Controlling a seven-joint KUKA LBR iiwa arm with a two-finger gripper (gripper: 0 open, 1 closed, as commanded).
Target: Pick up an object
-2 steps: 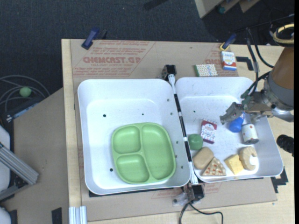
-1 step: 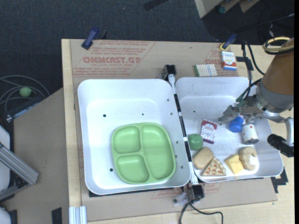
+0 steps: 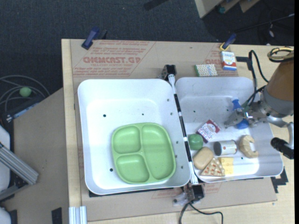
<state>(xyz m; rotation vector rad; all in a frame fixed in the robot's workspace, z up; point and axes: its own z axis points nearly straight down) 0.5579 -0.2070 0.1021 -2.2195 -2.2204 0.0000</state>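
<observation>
The right bin (image 3: pixel 205 85) holds several small items near its front: a red-and-white packet (image 3: pixel 208 129), a green ball (image 3: pixel 195 140), a small can lying on its side (image 3: pixel 225 148), a tan bread-like piece (image 3: pixel 202 157), a waffle-patterned wedge (image 3: pixel 213 167), a yellow block (image 3: pixel 227 164) and a pale bagel-like piece (image 3: pixel 247 145). My gripper (image 3: pixel 239 117) reaches in from the right, low over the right bin's right half, with blue parts around its fingers. It sits right of the packet and above the can.
The left bin (image 3: pixel 98 99) holds a green divided plate (image 3: pixel 142 152). Small cards (image 3: pixel 206 69) and a box (image 3: pixel 228 59) lie on the bench behind the right bin. Cables run along the right side. The back of the right bin is open floor.
</observation>
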